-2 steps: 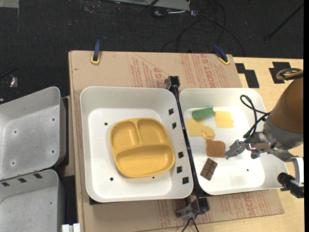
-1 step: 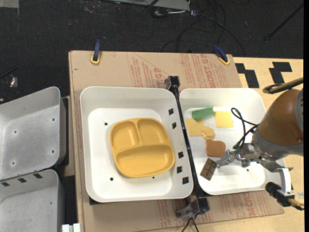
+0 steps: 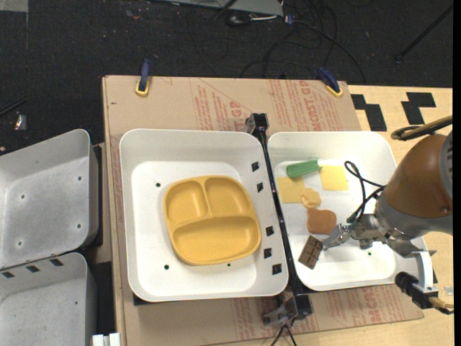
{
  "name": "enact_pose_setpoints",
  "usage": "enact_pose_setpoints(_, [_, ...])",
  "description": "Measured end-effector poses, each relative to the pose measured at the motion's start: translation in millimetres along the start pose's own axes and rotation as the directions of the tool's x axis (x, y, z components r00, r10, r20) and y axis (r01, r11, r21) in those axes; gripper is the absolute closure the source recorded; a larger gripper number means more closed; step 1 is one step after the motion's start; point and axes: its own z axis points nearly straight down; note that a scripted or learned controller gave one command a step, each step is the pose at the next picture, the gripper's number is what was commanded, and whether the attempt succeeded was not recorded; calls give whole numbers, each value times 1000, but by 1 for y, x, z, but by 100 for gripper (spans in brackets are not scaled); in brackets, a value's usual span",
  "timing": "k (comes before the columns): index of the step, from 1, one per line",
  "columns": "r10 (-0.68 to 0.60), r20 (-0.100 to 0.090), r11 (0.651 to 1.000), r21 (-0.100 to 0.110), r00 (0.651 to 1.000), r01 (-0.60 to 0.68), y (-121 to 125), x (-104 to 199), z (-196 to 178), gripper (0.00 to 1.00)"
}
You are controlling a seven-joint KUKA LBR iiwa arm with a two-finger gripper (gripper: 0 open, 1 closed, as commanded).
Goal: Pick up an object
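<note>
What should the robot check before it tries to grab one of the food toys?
1. Toys lie in the right bin: ok.
2. Gripper sits low over that bin, beside the dark brown block: ok.
3. Something between the fingers: cannot tell.
4. Brown block lies apart from the orange-brown piece: cannot tell, they look close.
5. Green piece and yellow square lie away from the gripper: ok.

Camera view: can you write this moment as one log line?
arm: low in right white bin | end effector: beside brown rectangular chocolate-bar toy | left bin: yellow divided plate
</note>
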Motion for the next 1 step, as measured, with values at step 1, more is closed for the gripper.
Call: enact_pose_setpoints(1, [2,0,1000,-2,1000,-2,0,0,-10,100])
